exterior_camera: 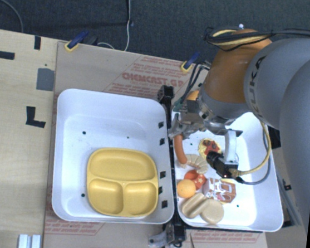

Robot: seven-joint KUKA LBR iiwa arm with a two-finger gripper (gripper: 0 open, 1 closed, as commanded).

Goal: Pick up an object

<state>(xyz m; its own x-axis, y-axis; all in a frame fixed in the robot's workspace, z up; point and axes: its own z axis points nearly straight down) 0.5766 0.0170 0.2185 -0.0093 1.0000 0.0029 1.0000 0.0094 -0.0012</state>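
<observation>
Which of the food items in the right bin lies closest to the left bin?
The sausage. It is long and reddish-orange and lies along the right bin's left wall, next to the left bin. The orange and bread rolls sit farther in.

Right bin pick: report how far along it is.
Done: the arm has reached over the right bin, its gripper above the sausage. In hand: nothing visibly held. Left: grasp and lift; the orange, bread pieces and other food lie in the bin; the yellow tray sits in the left bin.
</observation>
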